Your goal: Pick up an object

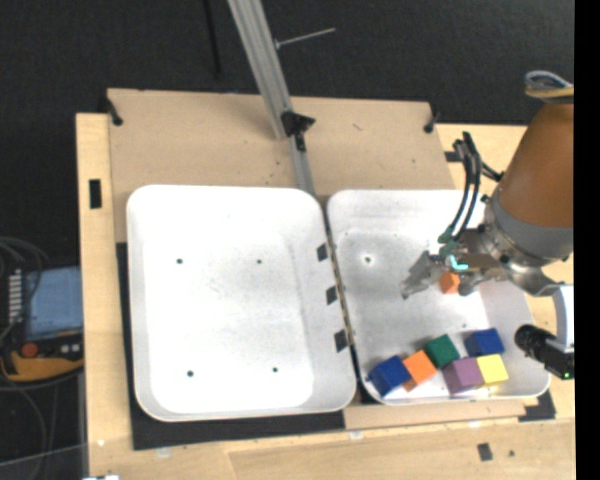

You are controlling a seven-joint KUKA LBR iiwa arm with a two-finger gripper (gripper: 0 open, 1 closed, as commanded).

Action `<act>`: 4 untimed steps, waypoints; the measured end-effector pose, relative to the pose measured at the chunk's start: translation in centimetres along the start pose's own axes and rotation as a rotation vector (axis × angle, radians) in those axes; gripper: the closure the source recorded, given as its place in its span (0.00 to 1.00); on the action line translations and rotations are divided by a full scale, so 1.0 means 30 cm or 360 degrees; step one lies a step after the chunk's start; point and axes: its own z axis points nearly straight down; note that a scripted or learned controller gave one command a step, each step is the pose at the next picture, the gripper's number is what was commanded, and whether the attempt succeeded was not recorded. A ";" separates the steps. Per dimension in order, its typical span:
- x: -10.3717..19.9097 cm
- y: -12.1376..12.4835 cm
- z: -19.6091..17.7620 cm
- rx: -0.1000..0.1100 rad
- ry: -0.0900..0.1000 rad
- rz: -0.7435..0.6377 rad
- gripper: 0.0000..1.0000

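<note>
My gripper (443, 279) hangs over the middle of the right white bin (380, 228). A small orange block (447, 283) sits between its grey fingers (417, 278), and the gripper is shut on it. Several more blocks lie along the bin's front edge: a blue one (389, 373), an orange one (419, 366), a green one (441, 350), a purple one (465, 373), a yellow one (493, 369) and a second blue one (484, 343).
The left white bin (225, 298) lies beside the right one, with a hinged divider (335, 293) between them. A slanted metal post (265, 58) rises behind the bins. The arm's orange band (545, 168) stands over the right bin's far right side.
</note>
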 end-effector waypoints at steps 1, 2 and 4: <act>-0.001 0.001 -0.005 -0.0006 -0.0001 0.0007 0.00; -0.004 0.011 0.136 0.0004 -0.0003 0.0008 0.00; -0.039 -0.022 0.431 0.0005 -0.0002 0.0008 0.00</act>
